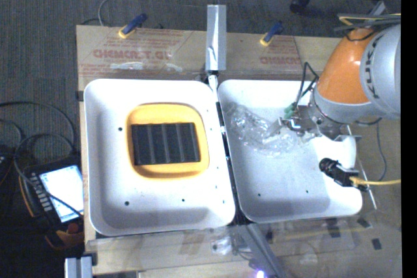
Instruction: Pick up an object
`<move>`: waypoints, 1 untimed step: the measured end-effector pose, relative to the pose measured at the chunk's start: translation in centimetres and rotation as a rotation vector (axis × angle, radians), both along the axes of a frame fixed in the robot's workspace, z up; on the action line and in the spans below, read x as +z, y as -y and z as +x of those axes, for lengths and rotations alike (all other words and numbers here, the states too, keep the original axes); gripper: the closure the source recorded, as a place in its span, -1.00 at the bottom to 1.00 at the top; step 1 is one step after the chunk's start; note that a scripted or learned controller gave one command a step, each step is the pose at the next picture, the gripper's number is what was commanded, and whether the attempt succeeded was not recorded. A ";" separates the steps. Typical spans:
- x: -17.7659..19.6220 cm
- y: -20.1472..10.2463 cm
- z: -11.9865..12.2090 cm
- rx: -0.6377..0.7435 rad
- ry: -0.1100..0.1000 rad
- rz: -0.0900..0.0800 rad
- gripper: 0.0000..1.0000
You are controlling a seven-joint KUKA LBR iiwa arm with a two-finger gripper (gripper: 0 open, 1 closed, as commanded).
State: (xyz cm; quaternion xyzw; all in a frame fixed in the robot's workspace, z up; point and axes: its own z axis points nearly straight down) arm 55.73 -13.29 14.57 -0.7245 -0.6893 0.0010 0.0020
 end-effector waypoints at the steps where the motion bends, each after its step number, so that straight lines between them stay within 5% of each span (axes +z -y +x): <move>1: 8.4 -4.6 -5.4 -0.173 0.001 -0.002 -1.00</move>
